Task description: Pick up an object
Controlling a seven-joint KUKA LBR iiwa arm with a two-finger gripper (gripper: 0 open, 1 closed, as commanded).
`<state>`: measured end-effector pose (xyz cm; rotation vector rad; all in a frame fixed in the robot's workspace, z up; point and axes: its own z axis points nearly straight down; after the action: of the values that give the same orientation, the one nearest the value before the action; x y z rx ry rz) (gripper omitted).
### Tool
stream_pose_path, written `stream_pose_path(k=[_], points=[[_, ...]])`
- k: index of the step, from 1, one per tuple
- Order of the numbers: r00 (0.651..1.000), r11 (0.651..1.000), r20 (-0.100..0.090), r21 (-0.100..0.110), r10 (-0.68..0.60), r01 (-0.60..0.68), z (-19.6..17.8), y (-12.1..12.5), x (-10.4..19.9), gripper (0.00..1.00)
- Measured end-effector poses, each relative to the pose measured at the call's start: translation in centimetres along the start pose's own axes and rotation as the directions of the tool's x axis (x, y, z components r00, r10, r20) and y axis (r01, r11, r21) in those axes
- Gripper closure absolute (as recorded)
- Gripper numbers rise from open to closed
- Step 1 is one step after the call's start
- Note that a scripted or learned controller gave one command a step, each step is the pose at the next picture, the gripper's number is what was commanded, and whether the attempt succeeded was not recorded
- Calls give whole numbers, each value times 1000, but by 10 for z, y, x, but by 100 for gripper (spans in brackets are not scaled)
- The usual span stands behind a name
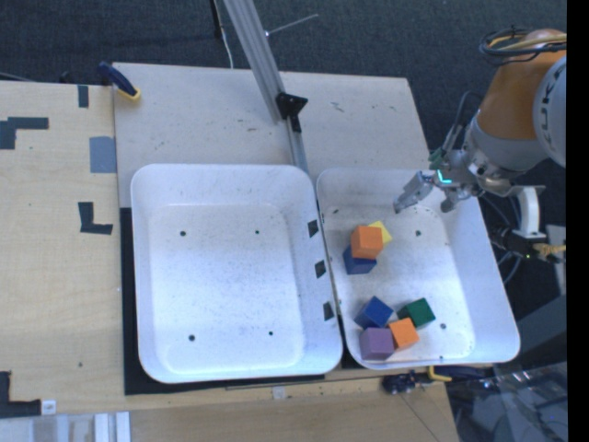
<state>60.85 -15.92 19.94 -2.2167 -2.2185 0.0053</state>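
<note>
The right bin (479, 274) holds several small blocks. An orange block (366, 240) sits on a dark blue block (359, 263), with a yellow one (381, 234) just behind it. Nearer the front lie a blue block (375, 311), a green block (420, 312), a small orange block (403, 332) and a purple block (375, 343). My gripper (429, 194) hangs over the bin's far right part, up and to the right of the orange block, apart from every block. Its fingers (410, 194) are spread and nothing sits between them.
The left bin (147, 247) lies beside the right one. A slanted metal rail (258, 53) with a black clamp (291, 106) comes down to the seam between the bins. A blue and yellow tool (120, 79) rests at the bench's far left corner.
</note>
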Motion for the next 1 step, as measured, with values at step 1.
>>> stream_pose_path(k=[1], points=[[1000, 1000, 1, -5, -2, 2, -3, 1, 0, 0]])
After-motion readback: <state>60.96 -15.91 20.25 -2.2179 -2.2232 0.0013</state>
